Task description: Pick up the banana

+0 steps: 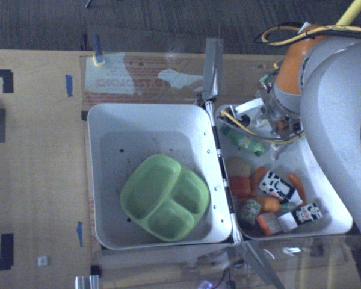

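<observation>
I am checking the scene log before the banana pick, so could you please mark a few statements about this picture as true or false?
1. The green divided plate lies in the left bin. True.
2. The small toys are piled in the left bin. False: the pile, with a black and white cow-patterned toy, lies in the right bin.
3. The arm reaches over the right bin. True.
4. The green plate has a single undivided well. False: it has several compartments.
5. A green bottle lies in the right bin near the arm's wrist. True.
</observation>
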You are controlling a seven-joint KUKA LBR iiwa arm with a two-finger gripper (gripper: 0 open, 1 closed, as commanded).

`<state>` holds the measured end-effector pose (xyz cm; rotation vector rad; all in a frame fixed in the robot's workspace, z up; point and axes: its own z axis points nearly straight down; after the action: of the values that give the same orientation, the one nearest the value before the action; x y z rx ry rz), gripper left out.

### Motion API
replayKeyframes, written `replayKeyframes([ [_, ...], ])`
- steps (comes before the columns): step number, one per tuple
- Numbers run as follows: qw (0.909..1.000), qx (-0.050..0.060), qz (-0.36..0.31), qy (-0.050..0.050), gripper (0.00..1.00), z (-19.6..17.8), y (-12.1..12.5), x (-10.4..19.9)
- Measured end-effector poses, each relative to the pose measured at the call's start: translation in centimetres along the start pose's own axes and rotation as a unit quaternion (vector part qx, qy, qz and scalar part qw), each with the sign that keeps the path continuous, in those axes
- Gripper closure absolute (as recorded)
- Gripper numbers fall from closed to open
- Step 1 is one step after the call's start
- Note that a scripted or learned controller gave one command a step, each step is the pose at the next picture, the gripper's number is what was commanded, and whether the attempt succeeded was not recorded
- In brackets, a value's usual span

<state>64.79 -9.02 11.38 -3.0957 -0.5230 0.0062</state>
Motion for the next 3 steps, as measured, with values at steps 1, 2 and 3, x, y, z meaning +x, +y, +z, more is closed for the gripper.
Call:
replayKeyframes([
  [1, 0.9985, 0.000, 0.054, 0.001, 0.00, 2.9, 1.6, -6.5],
  [2, 0.9987, 0.000, 0.052, 0.002, 0.00, -0.4, 0.0, 0.1],
  [3, 0.9977, 0.000, 0.067, 0.001, 0.00, 2.9, 2.5, -4.7],
])
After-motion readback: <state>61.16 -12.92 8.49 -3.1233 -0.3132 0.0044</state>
